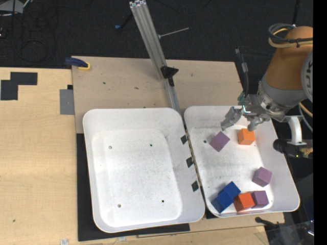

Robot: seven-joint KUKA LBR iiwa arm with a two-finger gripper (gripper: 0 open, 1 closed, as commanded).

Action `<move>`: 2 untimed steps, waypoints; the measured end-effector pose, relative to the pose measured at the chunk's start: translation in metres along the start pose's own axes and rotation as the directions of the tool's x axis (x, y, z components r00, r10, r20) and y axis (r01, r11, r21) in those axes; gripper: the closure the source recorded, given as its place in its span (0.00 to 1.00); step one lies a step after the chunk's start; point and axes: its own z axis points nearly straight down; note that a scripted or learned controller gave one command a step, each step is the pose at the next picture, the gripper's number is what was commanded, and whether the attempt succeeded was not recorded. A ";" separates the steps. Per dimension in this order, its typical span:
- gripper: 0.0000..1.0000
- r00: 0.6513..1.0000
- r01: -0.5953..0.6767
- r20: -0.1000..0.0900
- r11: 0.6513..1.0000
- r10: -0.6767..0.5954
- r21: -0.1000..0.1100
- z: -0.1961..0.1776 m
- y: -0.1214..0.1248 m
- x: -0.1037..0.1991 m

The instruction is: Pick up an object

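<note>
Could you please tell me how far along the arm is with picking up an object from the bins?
Done: the gripper has reached over the far end of the right bin, jaws spread. In hand: nothing sits between them; it hangs between a purple block and an orange block, both lying in the bin. Left: closing on one and lifting it. The other blocks near the front corner lie untouched.
</note>
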 end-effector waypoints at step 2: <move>0.00 1.000 -0.002 0.000 1.000 0.002 0.001 0.061 -0.002 0.005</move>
